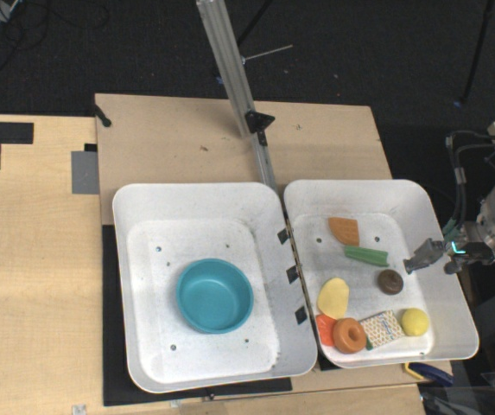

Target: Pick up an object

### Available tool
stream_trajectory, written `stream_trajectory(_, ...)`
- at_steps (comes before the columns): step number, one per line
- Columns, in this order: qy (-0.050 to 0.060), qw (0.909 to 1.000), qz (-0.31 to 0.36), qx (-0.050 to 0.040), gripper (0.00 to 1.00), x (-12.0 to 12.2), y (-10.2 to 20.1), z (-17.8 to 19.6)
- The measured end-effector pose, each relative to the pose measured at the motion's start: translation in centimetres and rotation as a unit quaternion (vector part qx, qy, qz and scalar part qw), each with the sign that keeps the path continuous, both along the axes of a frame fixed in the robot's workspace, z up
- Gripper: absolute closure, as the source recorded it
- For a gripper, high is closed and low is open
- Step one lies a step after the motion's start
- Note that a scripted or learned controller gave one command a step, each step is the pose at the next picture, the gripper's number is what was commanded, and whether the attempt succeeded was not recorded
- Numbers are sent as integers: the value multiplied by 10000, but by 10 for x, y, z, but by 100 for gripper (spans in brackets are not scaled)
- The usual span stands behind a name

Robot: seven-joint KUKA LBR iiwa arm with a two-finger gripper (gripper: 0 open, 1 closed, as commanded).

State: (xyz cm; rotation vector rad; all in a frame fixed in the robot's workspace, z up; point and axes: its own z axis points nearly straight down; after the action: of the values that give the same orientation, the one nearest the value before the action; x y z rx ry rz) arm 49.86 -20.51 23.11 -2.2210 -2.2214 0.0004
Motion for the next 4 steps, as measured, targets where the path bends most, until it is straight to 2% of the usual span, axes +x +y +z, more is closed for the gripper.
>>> stream_trajectory(1,0,10000,0,0,0,0,0,0)
stream_trajectory(2,16,10000,2,4,0,5,-3,-44)
stream_trajectory(3,26,10000,3,9,0,7,-1,-107)
stream_trajectory(4,8,10000,3,3,0,7,0,-141)
